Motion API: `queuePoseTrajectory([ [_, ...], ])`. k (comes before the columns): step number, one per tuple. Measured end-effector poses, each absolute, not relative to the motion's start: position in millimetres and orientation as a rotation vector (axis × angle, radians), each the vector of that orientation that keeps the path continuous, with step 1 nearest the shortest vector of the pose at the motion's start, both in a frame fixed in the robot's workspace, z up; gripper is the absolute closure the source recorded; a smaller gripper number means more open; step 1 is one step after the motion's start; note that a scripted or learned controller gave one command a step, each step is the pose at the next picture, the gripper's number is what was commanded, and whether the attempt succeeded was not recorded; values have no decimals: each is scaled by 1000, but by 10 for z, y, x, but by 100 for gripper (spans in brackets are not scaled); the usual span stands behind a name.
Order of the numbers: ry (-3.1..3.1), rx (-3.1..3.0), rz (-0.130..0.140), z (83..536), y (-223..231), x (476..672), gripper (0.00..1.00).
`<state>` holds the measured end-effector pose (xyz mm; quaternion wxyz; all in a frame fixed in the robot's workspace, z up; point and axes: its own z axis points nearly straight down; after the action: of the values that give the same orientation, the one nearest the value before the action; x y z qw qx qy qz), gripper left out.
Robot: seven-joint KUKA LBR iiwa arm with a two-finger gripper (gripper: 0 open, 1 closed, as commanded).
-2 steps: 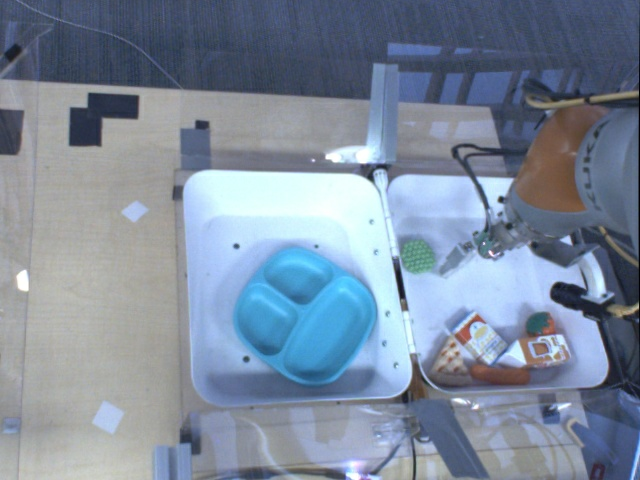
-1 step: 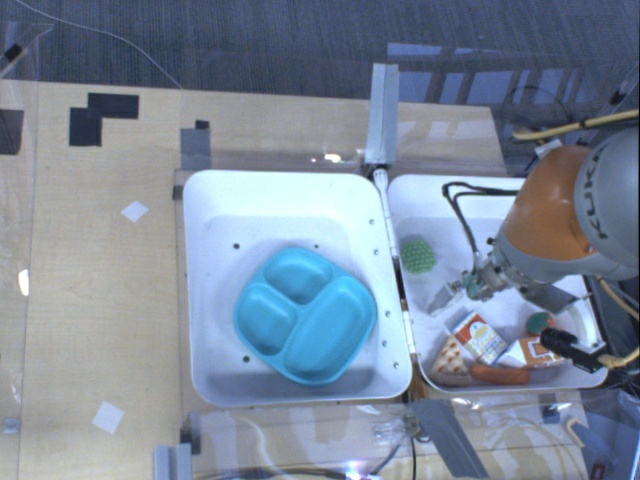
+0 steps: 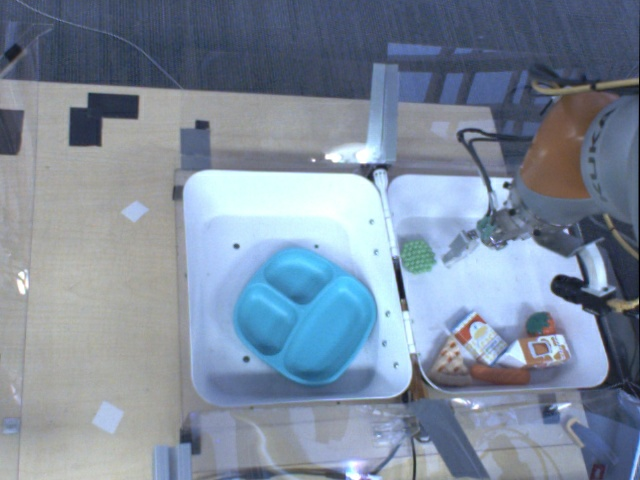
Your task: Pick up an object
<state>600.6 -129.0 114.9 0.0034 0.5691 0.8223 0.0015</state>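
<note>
While the gripper [image 3: 462,249] hangs just right of the small green knobbly ball [image 3: 418,256], finger state unreadable, a descent could nudge it rolling away.

Two bins sit side by side on a bench [image 3: 90,298]. Left bin [image 3: 215,203]: a divided plate [image 3: 305,315], near centre. Right bin [image 3: 430,203]: a ball [image 3: 418,256] by the left wall; along the front edge, l. to r., a pizza slice [image 3: 449,360], a carton [image 3: 479,337], a sausage [image 3: 499,374], a 2nd carton [image 3: 546,349], w/ a small round item [image 3: 541,322] just behind it.
</note>
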Motion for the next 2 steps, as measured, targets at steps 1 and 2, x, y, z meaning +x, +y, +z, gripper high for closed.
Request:
queuePoseTrajectory([
  [1,2536,1835,9,897,-1312,5061,0],
  [2,2373,2033,13,901,-922,4921,0],
])
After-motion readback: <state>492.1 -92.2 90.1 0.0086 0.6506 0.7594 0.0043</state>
